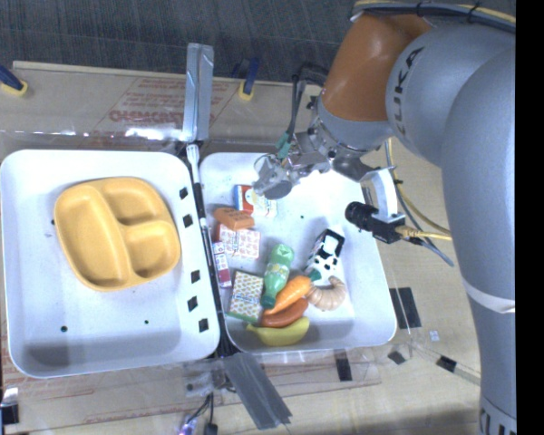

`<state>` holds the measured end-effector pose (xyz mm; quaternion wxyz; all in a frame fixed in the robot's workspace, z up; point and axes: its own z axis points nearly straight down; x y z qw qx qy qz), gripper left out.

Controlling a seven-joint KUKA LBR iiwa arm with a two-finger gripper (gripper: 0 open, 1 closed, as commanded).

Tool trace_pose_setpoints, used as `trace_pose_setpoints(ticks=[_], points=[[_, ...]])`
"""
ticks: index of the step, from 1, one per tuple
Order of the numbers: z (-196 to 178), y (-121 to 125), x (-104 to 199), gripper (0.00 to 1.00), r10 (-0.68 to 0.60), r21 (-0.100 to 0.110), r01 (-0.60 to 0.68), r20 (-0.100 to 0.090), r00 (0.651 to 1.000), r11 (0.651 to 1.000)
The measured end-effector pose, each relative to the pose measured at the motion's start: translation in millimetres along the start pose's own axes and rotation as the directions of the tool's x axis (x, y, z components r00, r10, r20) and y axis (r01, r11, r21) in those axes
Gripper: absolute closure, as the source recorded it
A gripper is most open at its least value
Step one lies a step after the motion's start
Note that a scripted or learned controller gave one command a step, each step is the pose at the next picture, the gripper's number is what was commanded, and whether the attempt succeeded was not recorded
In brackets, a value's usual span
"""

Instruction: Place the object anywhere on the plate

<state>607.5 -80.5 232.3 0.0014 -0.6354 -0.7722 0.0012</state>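
Fingers (270, 181) hang over the top left part of the right bin (372, 320), just above a small red-and-white carton (247, 198). Can't tell from this angle whether they're spread or pressed together; the tips blur into the wrist hardware. Nothing visibly between them, so I'm not calling it a grasp.

Which thing is the task's object isn't clear. Candidates all sit in the right bin: the carton under the fingers, an orange piece (233, 217) and a patterned box (240, 242) just below it, then a tight pile lower down: green bottle (277, 270), carrot (290, 294), banana (278, 333), checkered pack (247, 294), shrimp-like piece (329, 293), black-and-white carton (325, 254).

Plate (116, 232) is yellow, three sections, in the left bin (18, 333), well apart from the fingers, nothing on it.

Risks as I judge them:
- Carton lies close to the bin's left wall and touches the neighbours. A finger could land on the wall or on the orange piece and push instead of pinch.
- Clutter: closing could catch two items or clip an edge, so the thing drops on lift.
- Transfer crosses the ridge between bins (199, 243); a low carry could snag there.
- A weak grip means a drop short of the plate, onto the left bin floor.
- Bulky wrist cables (417, 234) trail near the right wall; they could catch there.
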Motion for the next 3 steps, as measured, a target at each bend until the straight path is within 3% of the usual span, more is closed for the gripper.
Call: trace_pose_setpoints(ticks=[1,2,3], points=[[41.4,-9.1,79.4,1.00,-0.177,0.000,0.177,0.000,0.984,0.984],[-20.9,-15.6,161.7,1.00,-0.411,-0.003,0.411,0.003,0.911,0.911],[-20.9,-15.7,161.3,0.00,-0.411,-0.003,0.411,0.003,0.912,0.912]])
